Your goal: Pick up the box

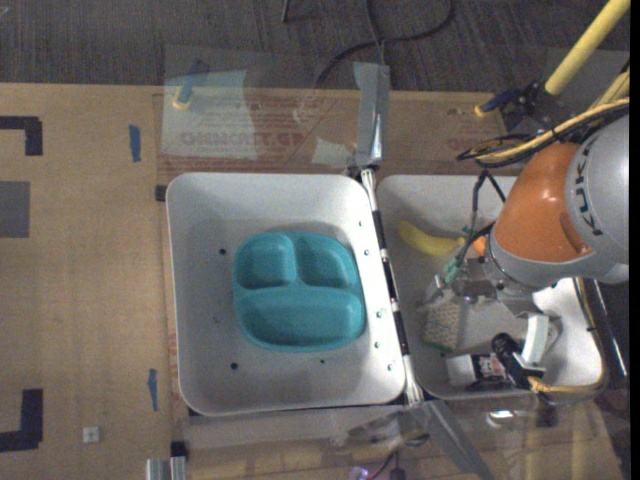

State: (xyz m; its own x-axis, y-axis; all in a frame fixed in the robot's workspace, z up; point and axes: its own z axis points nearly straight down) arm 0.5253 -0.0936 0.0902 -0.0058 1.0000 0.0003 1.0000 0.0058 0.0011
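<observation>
Right bin (pixel 590 363): box (pixel 442 323) just below-left of claw (pixel 468 290).

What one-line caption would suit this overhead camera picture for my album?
Grey-and-orange robot arm reaches into the cluttered right bin, while a teal divided tray lies in the left bin.

Looks like a robotics lab: taped-up cardboard surface (pixel 80 268), loose cables (pixel 400 8) on the carpet, KUKA arm (pixel 560 218) over white bins (pixel 190 268).
</observation>
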